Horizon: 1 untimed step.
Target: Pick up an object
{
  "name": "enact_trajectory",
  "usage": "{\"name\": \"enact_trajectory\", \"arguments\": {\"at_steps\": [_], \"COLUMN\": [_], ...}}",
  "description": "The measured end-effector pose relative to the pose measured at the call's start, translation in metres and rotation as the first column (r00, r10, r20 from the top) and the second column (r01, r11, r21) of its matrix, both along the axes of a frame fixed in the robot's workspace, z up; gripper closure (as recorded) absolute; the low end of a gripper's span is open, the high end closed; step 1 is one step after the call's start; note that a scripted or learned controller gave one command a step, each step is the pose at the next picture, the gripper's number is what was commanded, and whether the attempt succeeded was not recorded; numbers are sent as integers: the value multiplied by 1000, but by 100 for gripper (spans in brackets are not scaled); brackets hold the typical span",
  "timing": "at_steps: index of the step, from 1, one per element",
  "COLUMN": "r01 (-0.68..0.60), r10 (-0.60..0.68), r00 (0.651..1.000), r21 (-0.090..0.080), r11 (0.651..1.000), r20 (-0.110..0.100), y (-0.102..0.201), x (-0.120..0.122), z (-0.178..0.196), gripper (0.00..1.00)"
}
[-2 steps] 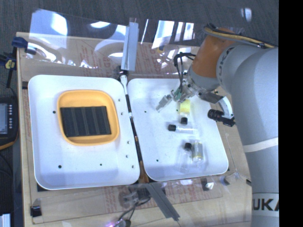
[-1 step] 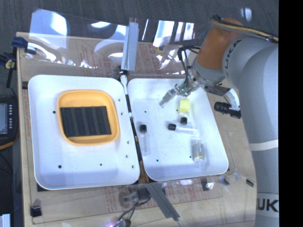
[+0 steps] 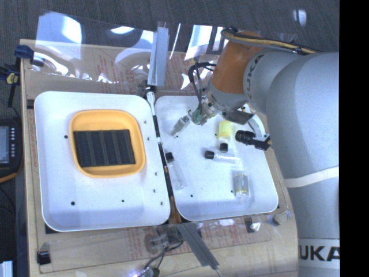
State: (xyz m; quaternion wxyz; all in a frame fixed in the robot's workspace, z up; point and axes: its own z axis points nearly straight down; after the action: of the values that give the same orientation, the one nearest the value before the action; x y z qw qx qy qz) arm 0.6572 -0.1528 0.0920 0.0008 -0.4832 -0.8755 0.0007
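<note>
My gripper (image 3: pixel 200 115) hangs low over the far part of the right bin (image 3: pixel 262 203), under the orange-banded wrist. A slim clear tube with a greenish end (image 3: pixel 180 126) lies slanted just left of the gripper tip, its green end touching or very close to it. Whether the tube is between the fingers is hidden. A small yellow object (image 3: pixel 224 131) lies just right of the gripper. Two small black pieces (image 3: pixel 209 153) (image 3: pixel 223 146) sit near the bin's middle. A clear vial (image 3: pixel 240 184) lies toward the front right.
A third black piece (image 3: pixel 169 156) and a clear tube (image 3: pixel 178 176) lie by the right bin's left wall. The left bin (image 3: pixel 52 195) holds a yellow tray with a dark ribbed insert (image 3: pixel 105 148). The arm's big grey body covers the right side.
</note>
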Motion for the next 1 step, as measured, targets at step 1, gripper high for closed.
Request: {"name": "enact_trajectory", "arguments": {"at_steps": [1], "r01": [-92], "r10": [92], "r00": [996], "r21": [0], "r11": [996], "r20": [0], "y": [-48], "x": [-51], "z": [0], "gripper": [0]}}
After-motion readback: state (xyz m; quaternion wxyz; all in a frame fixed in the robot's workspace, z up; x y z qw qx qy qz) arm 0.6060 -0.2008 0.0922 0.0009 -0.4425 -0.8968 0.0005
